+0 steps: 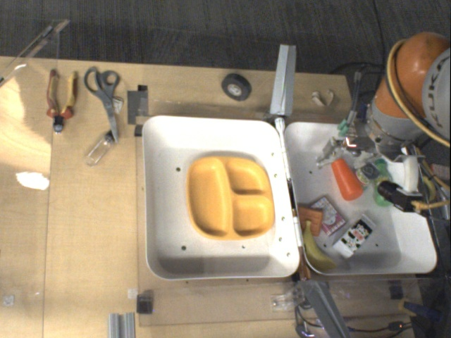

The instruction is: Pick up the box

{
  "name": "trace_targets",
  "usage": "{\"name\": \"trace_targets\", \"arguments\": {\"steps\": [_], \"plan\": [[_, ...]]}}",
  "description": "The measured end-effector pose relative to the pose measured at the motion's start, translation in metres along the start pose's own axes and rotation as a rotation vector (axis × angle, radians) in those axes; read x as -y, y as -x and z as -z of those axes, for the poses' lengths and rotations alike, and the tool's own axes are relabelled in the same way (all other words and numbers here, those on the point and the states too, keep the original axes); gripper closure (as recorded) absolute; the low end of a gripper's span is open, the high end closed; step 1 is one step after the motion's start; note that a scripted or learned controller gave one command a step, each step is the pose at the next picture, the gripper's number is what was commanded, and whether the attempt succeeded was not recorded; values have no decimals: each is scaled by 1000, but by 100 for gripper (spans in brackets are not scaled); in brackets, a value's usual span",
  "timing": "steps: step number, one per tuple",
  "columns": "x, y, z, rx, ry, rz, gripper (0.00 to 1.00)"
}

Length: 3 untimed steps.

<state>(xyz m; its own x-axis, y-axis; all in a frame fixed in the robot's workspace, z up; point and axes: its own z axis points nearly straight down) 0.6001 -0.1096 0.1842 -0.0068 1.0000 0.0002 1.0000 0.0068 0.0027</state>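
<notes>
Two shallow white bins sit side by side on the wooden desk [84, 210]. The left bin [162, 252] carries a yellow divided tray [230, 195] with three compartments, lying near its middle. The right bin [416, 248] holds a scatter of small things: an orange cylinder-like object [347, 179] tilted near the upper middle, a small patterned box [328, 215] with pinkish and dark markings lying flat toward the bin's lower left, a white card-like box with black marks [354, 236] just beside it and slightly lower to the right, a yellow banana [315, 251] curved along the bin's lower left edge, a small reddish-orange piece [311, 218] touching the patterned box's left side, and a green item [381, 197] near the right, partly hidden. The grey arm with its orange band [416, 69] reaches in from the right above the upper part of the right bin, and the tool [345, 145] hangs over that bin's upper region, just above the orange object and well apart from both boxes. Whether the tool is open or closed cannot be told amid the cables and metal parts there; nothing is seen clamped in it. Beyond the bins, on the desk, lie scissors [106, 94], red-handled pliers [60, 97], a roll of black tape [237, 86] and a grey metal bar [284, 79].
</notes>
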Motion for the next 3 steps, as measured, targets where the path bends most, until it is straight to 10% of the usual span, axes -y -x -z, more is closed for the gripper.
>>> {"name": "trace_targets", "arguments": {"steps": [1,2,3], "plan": [[84,-10,-94,1,11,61,0],[81,-8,-82,6,22,62,100],[61,-86,1,0,4,109,100]]}}
